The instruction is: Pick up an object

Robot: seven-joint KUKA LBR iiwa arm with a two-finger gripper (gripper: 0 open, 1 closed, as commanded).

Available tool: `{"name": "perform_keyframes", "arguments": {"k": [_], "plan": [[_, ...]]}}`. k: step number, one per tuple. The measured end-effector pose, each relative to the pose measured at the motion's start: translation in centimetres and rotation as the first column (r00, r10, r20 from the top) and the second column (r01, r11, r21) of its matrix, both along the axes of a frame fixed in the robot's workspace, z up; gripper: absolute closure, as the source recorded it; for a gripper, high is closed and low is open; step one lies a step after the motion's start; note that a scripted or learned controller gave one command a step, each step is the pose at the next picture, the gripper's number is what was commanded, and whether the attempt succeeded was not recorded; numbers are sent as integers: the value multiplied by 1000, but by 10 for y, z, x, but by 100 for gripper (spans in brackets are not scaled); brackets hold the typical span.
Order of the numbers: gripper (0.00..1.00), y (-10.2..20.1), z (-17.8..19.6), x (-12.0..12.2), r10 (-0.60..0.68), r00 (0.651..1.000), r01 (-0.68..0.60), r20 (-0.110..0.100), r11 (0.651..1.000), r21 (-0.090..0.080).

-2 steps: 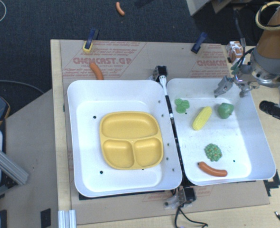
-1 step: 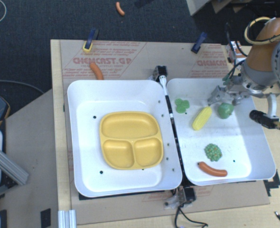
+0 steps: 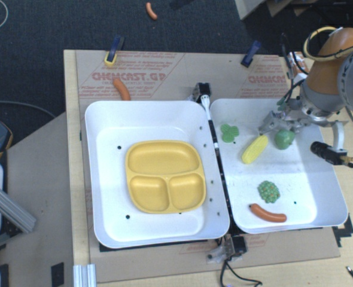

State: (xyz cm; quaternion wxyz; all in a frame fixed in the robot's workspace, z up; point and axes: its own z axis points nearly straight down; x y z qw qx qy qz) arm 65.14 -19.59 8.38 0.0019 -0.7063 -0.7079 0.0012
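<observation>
White plastic makes up both shallow bins on the bench [image 3: 75,160], and in the camera view the left bin [image 3: 105,220] carries a yellow divided plate [image 3: 164,175] at its centre, set apart as a likely drop-off place, while the toy foods sit loose in the right bin [image 3: 326,202] within the arm's reach. The arm [image 3: 332,70] comes in from 3 o'clock and its hand [image 3: 282,124] is low at the bin's 12 o'clock end, directly over a round green piece [image 3: 284,140], which looks like the chosen target. How wide the fingers stand cannot be told, since the wrist and dark cabling cover them, and whether they touch the green piece is equally unclear. A yellow corn cob [image 3: 255,149] lies just beside it toward 9 o'clock, close enough that it could be nudged. A small green leafy piece [image 3: 229,133] sits further toward 9 o'clock near the bin wall, a broccoli floret [image 3: 268,191] at 6 o'clock, and an orange sausage [image 3: 268,213] just beyond it. A second sausage [image 3: 122,89] lies outside the bins on the bench, at 12 o'clock from the plate.
</observation>
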Motion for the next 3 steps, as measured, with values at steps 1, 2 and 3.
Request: {"name": "perform_keyframes", "arguments": {"k": [1,2,3], "plan": [[100,0,13,2,1,1000,-1,5,1000,-2],[100,-3,60,10,-1,1000,1,12,1000,-4],[100,-3,113,1,-3,1000,3,12,1000,-4]]}}
